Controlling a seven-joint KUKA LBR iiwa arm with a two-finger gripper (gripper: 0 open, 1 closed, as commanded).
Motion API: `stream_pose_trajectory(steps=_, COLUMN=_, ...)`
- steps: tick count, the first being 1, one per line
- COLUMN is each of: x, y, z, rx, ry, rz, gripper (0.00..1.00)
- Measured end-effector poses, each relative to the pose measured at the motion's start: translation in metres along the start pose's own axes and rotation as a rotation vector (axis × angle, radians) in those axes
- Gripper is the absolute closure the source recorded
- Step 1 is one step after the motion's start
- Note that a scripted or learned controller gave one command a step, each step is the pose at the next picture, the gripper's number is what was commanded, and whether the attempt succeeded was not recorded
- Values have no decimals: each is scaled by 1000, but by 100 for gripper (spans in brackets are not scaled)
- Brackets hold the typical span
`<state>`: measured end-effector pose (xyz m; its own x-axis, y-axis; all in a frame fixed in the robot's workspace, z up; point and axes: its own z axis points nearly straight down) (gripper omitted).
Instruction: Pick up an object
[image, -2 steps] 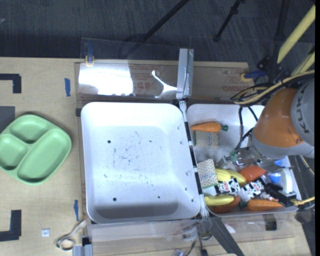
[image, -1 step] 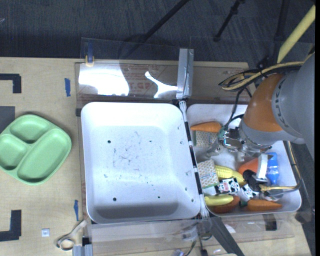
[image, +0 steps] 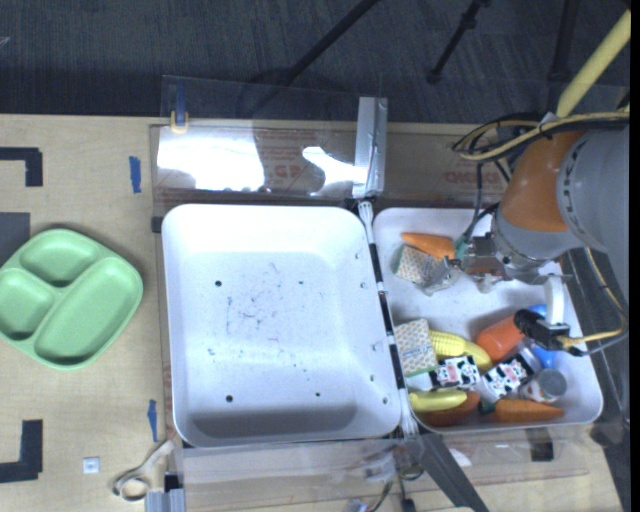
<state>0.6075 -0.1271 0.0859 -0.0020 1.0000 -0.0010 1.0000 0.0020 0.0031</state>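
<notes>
Camera view from above: the arm (image: 560, 190) reaches from the right into the right bin (image: 590, 400), so its gripper (image: 450, 268) hangs low over a small packet (image: 415, 263) beside a carrot (image: 428, 243). Whether it pinches anything, I cannot tell. Toys crowd the near end.

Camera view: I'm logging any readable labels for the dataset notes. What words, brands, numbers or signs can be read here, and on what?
No text reads clearly.
Cardboard strip behind the bins: faint reddish print, blurred and under glare, unreadable.
Two small black-and-white patterned blocks in the right bin: markings too small to tell as letters or numbers.
Small square tag on the bench: too small to read.
Green divided plate: no marking visible.
</notes>
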Motion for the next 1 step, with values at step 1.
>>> stream_pose_trajectory(steps=1, x=8, y=-60, z=-64, rx=6, ry=2, rz=307, gripper=0)
